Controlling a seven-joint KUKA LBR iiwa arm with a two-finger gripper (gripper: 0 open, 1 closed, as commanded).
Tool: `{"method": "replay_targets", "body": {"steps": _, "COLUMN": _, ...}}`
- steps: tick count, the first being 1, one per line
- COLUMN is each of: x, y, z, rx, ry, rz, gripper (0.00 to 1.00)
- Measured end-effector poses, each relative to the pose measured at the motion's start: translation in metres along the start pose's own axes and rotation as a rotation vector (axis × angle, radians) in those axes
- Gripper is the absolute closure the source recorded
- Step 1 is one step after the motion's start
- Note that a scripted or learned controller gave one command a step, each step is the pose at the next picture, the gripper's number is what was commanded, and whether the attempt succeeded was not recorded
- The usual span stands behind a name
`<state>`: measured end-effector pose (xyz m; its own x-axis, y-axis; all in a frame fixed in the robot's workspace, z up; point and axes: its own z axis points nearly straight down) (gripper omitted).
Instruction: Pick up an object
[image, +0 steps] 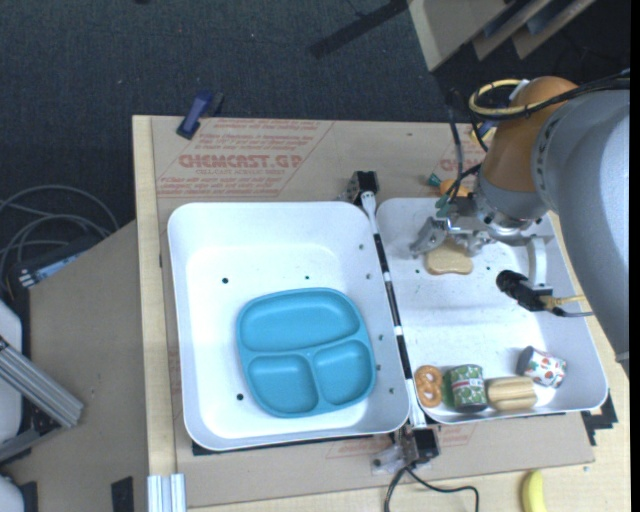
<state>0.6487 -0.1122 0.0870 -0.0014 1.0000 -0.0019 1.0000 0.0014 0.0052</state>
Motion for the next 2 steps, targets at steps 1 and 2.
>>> {"method": "replay_targets", "body": {"steps": 1, "x": 0.000, "y": 0.001, "z": -0.012, "rx": -0.004, "ry": -0.002, "rz": -0.001, "gripper": 1.00}}
{"method": "replay_targets", "body": {"steps": 2, "x": -0.039, "y": -0.022, "z": -0.067, "rx": 0.002, "ry": -0.001, "rz": 0.002, "gripper": 1.00}}
